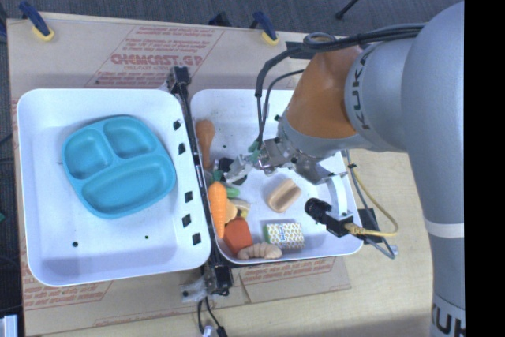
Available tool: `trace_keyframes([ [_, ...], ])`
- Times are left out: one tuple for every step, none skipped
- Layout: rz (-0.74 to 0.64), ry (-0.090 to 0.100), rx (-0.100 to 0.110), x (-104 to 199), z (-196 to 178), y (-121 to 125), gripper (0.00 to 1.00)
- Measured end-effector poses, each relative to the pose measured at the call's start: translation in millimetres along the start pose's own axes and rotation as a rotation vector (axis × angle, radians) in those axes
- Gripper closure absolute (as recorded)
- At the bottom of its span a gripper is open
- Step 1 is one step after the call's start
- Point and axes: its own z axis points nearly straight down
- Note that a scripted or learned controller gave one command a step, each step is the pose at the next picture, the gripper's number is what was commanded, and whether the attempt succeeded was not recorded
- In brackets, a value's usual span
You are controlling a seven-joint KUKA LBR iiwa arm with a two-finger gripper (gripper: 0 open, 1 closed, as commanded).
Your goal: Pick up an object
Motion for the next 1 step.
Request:
trace_keyframes([
  [-0.104, -0.001, -0.004, -17.0, 54.7, 52.1, 0.00],
])
